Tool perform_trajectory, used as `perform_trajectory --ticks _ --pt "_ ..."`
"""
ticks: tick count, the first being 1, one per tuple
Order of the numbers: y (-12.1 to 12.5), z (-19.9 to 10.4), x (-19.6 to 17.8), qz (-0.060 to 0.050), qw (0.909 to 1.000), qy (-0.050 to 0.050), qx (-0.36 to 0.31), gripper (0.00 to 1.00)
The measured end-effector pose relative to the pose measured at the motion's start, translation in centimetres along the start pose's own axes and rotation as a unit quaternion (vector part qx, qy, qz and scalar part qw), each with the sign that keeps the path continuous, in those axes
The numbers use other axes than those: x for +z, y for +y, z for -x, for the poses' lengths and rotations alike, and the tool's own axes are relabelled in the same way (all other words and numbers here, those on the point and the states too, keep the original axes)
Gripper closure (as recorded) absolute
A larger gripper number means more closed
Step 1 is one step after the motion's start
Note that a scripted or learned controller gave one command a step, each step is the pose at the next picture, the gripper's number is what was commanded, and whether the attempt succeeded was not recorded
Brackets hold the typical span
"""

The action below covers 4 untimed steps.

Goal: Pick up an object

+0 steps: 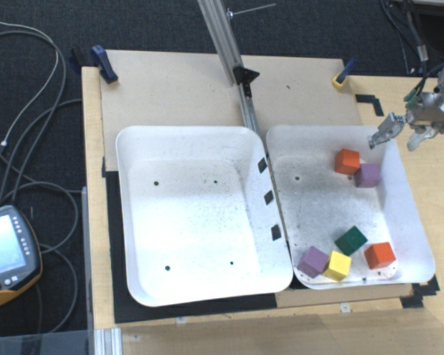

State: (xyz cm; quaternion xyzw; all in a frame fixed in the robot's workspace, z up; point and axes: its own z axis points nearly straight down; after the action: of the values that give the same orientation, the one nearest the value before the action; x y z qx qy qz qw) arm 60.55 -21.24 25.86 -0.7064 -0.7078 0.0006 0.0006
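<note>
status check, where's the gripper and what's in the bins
Gripper open, nothing held, over right bin's far right rim. Nearest blocks: orange cube touching purple cube. Path to them clear.

glossy white bins [133, 150] (speckled), matt blocks [348, 161]

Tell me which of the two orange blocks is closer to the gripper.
The upper orange block, touching the pale purple block near the right bin's far end, just left of the gripper. The other orange block sits at the near edge by the green block.
</note>
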Motion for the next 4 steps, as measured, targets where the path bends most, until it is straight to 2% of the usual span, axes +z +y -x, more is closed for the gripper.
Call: perform_trajectory --ticks 1,2,3,4 --pt "-3.6 0.5 14.2 -0.004 1.0 0.002 0.001 0.0" --pt "4.7 -0.5 15.7 -0.016 0.9999 0.0 0.002 0.0" --pt "4.2 -0.6 15.1 -0.022 0.9997 0.004 0.003 1.0" --pt "3.7 -10.4 15.6 0.001 1.0 0.0 -0.002 1.0"
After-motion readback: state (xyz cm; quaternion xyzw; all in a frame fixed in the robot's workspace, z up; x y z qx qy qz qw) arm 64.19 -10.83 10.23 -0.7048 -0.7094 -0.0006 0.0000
